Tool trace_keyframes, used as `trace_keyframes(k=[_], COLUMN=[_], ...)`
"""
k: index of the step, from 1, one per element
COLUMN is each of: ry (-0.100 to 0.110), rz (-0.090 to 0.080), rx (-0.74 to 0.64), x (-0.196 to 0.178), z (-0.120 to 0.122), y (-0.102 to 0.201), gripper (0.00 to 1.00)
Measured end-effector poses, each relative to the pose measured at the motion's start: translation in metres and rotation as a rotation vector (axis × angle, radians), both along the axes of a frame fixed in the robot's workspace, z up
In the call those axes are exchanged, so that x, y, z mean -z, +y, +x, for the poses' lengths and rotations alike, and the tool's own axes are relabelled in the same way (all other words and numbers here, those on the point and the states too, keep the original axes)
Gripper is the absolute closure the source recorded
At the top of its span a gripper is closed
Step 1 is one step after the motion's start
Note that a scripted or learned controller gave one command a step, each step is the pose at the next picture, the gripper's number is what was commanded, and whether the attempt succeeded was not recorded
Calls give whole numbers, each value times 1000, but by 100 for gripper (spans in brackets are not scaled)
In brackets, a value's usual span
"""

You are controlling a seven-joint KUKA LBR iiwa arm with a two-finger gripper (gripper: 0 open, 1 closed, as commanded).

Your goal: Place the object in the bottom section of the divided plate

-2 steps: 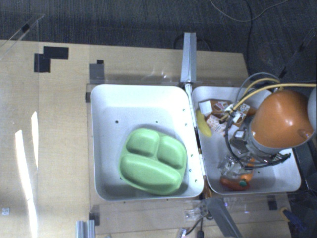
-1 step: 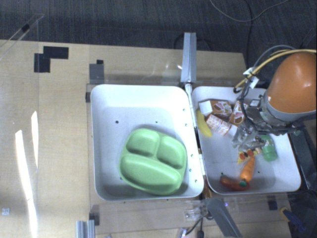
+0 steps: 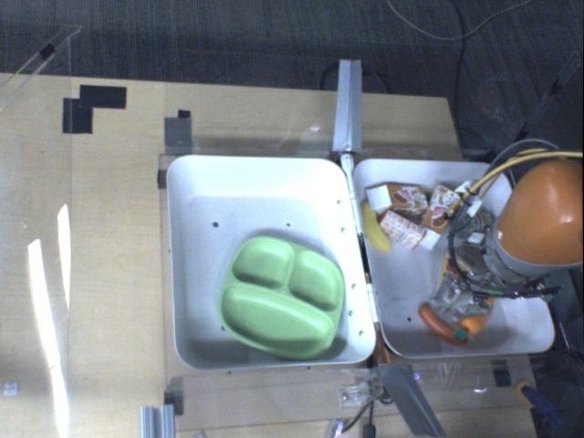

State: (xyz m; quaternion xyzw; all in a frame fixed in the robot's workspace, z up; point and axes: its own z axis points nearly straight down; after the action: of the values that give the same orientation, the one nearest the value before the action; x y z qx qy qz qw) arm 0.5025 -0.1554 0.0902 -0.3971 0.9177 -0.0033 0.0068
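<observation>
Green divided plate (image 3: 283, 297) awaits filling; well to its right the gripper (image 3: 453, 307) hovers over a toy hot dog (image 3: 443, 325), presumably to grasp it; jaw state cannot be told.

The grey arm with its orange band (image 3: 545, 215) is cut off by the right edge of the view and covers part of the right-hand shallow white bin (image 3: 401, 331). The two-finger gripper (image 3: 456, 301) beneath it is largely masked by the wrist and cabling; the stance of its tips is not resolvable. The red sausage-shaped toy (image 3: 436, 322) and the small orange piece (image 3: 473, 325) are partly overlapped by the gripper. The printed packets (image 3: 407, 215) are too blurred to read. The yellow object (image 3: 374, 229) lies partly behind the bin's rim.
</observation>
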Motion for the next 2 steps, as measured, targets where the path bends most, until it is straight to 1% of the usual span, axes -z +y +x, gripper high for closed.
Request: trace_keyframes(k=[1, 2], ry=[4, 0], rz=[2, 2], rx=[94, -3], x=[-94, 0], z=[17, 11], y=[34, 74], gripper=[100, 100])
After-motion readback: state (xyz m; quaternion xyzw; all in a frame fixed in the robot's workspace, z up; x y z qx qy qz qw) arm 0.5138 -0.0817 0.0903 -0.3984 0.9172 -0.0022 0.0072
